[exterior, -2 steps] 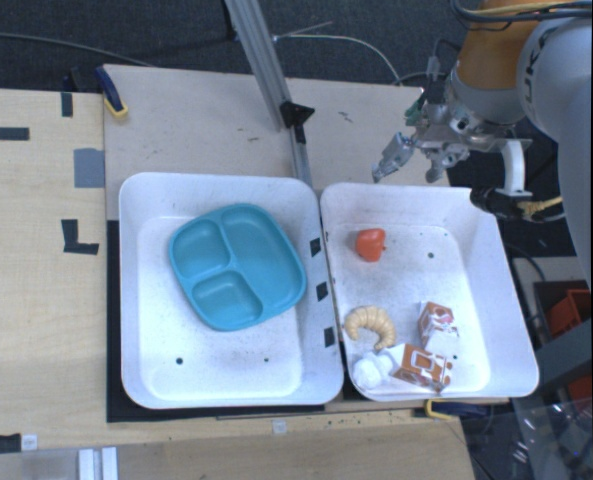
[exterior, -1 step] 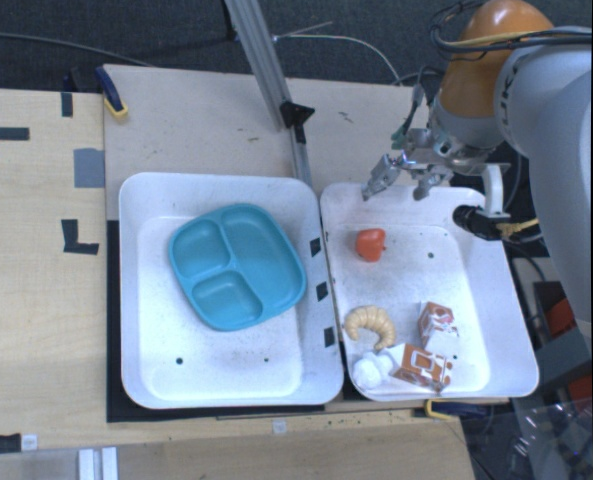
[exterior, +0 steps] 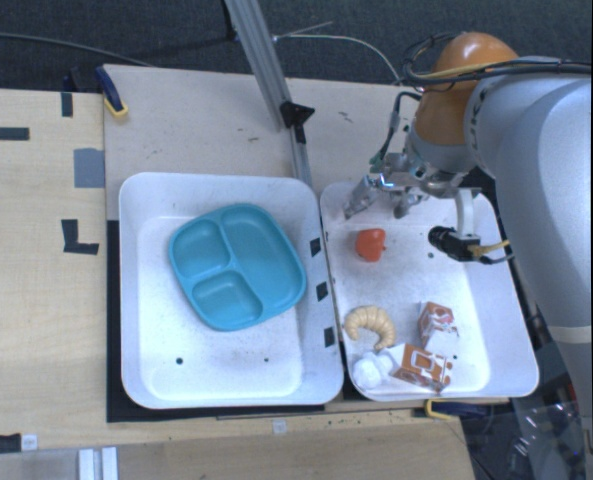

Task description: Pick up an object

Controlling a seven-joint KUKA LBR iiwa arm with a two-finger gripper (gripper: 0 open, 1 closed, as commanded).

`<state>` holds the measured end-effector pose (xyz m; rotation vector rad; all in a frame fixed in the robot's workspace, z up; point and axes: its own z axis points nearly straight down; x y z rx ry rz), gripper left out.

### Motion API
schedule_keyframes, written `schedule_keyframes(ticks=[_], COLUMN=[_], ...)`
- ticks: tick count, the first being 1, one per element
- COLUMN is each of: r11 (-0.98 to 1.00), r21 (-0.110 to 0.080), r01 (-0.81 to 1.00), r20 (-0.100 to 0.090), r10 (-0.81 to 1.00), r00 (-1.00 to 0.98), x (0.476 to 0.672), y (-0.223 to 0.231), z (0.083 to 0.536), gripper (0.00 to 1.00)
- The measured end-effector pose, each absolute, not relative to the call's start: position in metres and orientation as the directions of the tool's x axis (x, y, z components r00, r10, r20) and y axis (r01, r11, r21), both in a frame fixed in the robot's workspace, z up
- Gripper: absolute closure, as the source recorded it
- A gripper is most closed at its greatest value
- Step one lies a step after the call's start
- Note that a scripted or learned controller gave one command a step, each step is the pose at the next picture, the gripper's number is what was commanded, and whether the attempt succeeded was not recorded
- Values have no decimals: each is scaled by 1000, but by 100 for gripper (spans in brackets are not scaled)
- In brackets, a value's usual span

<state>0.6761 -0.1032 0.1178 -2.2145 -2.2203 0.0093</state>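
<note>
Sitting in left bin [exterior: 141,268]: blue divided plate [exterior: 238,265]. Right bin [exterior: 496,353]: red pepper [exterior: 370,244], croissant [exterior: 370,323], cartons [exterior: 431,346]. Gripper [exterior: 381,200] spread, nothing between fingers.

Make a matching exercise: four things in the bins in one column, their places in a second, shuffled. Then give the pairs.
Things:
1. blue plate
2. red object
3. croissant
4. gripper

Places:
A. right bin, near edge, left of the cartons
B. above the right bin's far end
C. left bin
D. right bin, just below the gripper

Pairs: 1-C, 2-D, 3-A, 4-B
</note>
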Motion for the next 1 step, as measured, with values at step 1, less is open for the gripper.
schedule_keyframes(ticks=[1], r11=[4], r21=[-2], r01=[1000], r20=[-1], r10=[1000], r00=[-4], x=[678], y=[-103], z=[133], gripper=[100])
